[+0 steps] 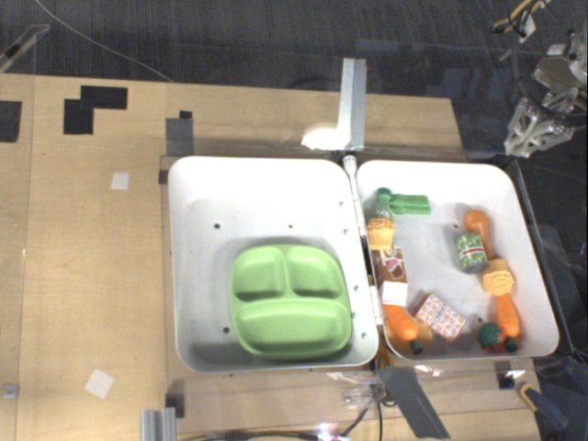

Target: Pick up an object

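- While the gripper (536,129) hangs outside the bins, past the far right corner of the right bin (514,196), nothing shows between its tips, and I cannot tell whether it is open or closed.
- Nearest to it inside the right bin, toward the near side and slightly left, an orange carrot-like piece (476,222) touches a green and red can (470,252).
- Further toward the near edge from the gripper, along the bin's right wall, lie a yellow-orange lump (499,279), an orange piece (509,318) and a small green and red item (492,337).
- Well to the gripper's left, a green toy (404,203) lies near the bin's far wall; a yellow-orange packet (379,231), a brown and white box (392,265) and a white card (393,293) run down the left wall.
- Farthest from the gripper in that bin, an orange item (401,324) lies just beside a red and white checked box (440,315).
- Across the shared wall, the left bin (211,200) holds a green divided plate (289,299), lying flat.
- Between the bins at their far edge, left of the gripper, stands a metal post (353,104).
- Cables (526,9) hang beyond the gripper.
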Robot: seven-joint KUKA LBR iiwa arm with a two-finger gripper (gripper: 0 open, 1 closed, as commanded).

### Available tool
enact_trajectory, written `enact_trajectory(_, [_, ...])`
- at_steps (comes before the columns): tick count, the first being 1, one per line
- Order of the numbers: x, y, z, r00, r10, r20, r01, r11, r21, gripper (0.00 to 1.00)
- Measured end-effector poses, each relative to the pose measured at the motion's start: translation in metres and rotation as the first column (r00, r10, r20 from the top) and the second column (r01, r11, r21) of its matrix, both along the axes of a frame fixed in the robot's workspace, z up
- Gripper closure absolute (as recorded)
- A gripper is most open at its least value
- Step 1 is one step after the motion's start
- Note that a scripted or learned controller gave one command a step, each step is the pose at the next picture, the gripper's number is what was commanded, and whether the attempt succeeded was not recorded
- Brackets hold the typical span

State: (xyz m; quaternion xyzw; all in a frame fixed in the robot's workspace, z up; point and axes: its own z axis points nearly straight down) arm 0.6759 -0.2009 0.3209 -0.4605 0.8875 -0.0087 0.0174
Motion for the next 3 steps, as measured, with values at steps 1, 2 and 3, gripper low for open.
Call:
enact_trajectory(1, [-0.005, -0.003, -0.033, 0.986, 0.164, -0.029, -0.164, 0.986, -0.001, 1.00])
enact_trajectory(2, [-0.002, -0.002, -0.018, 0.986, 0.163, -0.015, -0.163, 0.987, -0.004, 1.00])
enact_trajectory(3, [-0.005, -0.002, -0.036, 0.952, 0.305, -0.028, -0.305, 0.952, -0.003, 1.00])
